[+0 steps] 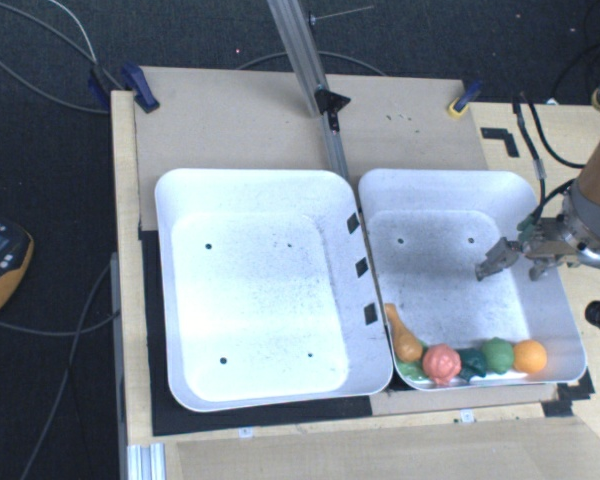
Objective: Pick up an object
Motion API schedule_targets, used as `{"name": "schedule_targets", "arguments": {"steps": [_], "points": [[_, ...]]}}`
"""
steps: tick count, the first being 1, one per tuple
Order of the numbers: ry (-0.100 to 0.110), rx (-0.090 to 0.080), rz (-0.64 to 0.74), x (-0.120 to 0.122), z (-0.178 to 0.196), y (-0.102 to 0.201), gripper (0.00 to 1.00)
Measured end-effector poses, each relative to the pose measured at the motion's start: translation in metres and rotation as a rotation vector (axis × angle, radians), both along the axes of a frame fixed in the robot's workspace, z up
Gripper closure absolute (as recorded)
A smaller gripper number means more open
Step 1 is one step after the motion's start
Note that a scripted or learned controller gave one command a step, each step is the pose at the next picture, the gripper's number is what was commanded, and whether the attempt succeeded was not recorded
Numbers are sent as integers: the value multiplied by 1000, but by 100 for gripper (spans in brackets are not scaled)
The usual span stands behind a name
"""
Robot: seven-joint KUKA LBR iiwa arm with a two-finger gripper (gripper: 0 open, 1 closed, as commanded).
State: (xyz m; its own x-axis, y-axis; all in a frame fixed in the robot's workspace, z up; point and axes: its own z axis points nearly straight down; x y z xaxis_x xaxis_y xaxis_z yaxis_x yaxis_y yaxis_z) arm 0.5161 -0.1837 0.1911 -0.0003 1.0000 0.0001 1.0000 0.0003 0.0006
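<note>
The robot arm's tool [515, 260] hangs over the right bin [450, 193], near its right edge, fingers spread apart and gripping nothing. Along that bin's near edge lie a carrot [403, 336], a pink ball [441, 362], a green ball [497, 354] and an orange ball [530, 356] in a row. The left bin [180, 198] sits beside it on the surface [240, 108].

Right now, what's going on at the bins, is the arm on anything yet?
The gripper hangs over the right bin, above bare floor with nothing between its fingers. The toys lie in a row along that bin's near edge: an orange carrot-like piece, a pink ball, a green piece and an orange ball. No pick made yet.
</note>
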Motion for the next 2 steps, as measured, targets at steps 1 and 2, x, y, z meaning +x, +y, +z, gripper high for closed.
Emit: {"name": "schedule_targets", "arguments": {"steps": [1, 2], "points": [[-8, -3, -1, -12, 137, -28, 0], [-2, -1, 0, -13, 143, -27, 100]]}}
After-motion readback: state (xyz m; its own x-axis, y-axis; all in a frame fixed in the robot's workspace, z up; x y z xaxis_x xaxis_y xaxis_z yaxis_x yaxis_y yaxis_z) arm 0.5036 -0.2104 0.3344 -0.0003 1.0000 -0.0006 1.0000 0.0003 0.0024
